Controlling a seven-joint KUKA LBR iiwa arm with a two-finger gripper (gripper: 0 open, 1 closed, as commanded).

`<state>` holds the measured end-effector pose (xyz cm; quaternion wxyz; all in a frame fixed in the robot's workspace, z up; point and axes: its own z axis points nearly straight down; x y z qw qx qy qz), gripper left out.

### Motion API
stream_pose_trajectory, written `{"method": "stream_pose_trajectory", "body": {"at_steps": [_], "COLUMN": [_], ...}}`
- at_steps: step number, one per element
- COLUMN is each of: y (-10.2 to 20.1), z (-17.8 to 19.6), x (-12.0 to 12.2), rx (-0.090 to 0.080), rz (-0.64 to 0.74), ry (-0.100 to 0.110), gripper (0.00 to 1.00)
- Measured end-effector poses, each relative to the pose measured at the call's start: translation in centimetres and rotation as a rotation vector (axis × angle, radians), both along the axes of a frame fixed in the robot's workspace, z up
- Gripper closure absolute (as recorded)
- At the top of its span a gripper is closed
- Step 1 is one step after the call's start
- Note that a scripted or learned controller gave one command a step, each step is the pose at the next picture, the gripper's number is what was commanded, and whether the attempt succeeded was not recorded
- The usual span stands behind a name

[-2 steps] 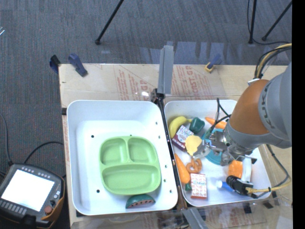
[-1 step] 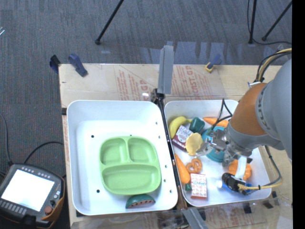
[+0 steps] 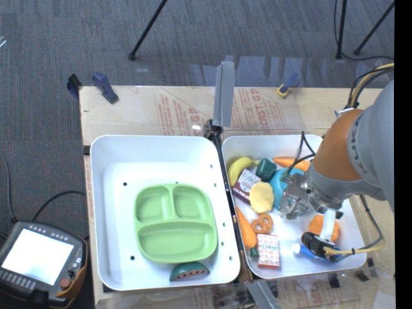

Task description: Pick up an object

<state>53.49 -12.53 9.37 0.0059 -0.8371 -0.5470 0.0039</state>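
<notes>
Yellow plastic toy lemon [image 3: 261, 197] lies mid-bin in the right bin [image 3: 360, 262], at nine o'clock of the gripper [image 3: 291, 206], just beside it. I judge it light, rigid, slick; take it across its narrow width. I cannot tell how the tool is set.

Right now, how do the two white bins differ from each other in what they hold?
The left bin holds a green divided plate and a watermelon slice at its near wall; the right bin holds many small toy foods, such as a banana and a pretzel. The arm's hand is over the right bin, not the left bin. Both are shallow and white.
</notes>
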Motion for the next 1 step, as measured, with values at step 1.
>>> {"method": "stream_pose_trajectory", "body": {"at_steps": [1], "y": [0.0], "z": [-0.03], "x": [-0.02], "rx": [0.0], "rz": [0.001], "ry": [0.001], "gripper": [0.0]}}
